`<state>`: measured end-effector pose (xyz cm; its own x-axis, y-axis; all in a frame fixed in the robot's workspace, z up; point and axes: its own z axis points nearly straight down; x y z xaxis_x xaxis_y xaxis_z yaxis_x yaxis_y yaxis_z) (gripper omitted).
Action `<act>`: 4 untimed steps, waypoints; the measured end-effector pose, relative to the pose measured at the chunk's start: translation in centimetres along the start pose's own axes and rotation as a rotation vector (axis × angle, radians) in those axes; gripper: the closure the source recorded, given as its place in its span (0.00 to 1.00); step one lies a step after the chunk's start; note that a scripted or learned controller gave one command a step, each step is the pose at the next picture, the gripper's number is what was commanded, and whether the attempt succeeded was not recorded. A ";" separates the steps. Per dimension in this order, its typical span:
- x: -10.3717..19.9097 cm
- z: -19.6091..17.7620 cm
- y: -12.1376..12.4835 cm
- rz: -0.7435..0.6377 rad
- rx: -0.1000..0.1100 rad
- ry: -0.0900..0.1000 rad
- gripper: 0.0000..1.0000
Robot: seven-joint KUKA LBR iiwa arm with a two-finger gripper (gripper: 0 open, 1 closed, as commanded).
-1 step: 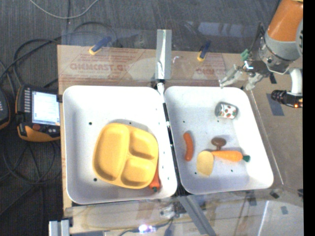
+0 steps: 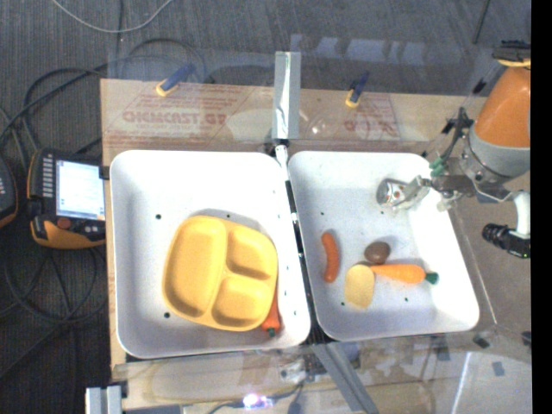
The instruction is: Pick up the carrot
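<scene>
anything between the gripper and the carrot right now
Nothing visible. The gripper is in the right bin's upper part, the carrot lies below it, and bare bin floor separates them. A brown piece sits just left of that path.

2 white bins side by side. in left bin: yellow divided tray. in right bin: carrot beside brown piece, sausage. gripper above right bin's far side, well apart from carrot.

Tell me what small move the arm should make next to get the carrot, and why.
Probably move the gripper toward the near side of the right bin and over the carrot, because it sits near the bin's far side, apart from the carrot.
</scene>
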<state>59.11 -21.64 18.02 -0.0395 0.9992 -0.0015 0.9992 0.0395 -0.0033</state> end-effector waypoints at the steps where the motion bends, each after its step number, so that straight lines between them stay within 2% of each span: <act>1: 0.5 8.4 -6.4 0.035 -0.008 0.011 0.00; 2: 5.4 8.9 -10.0 -0.050 -0.021 -0.009 0.00; 3: 5.4 8.0 -9.9 -0.050 -0.022 -0.007 1.00; 4: 11.9 -0.1 -10.3 0.185 0.000 0.002 1.00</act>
<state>48.39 -10.18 18.18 0.1446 0.9895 -0.0001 0.9895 -0.1446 -0.0029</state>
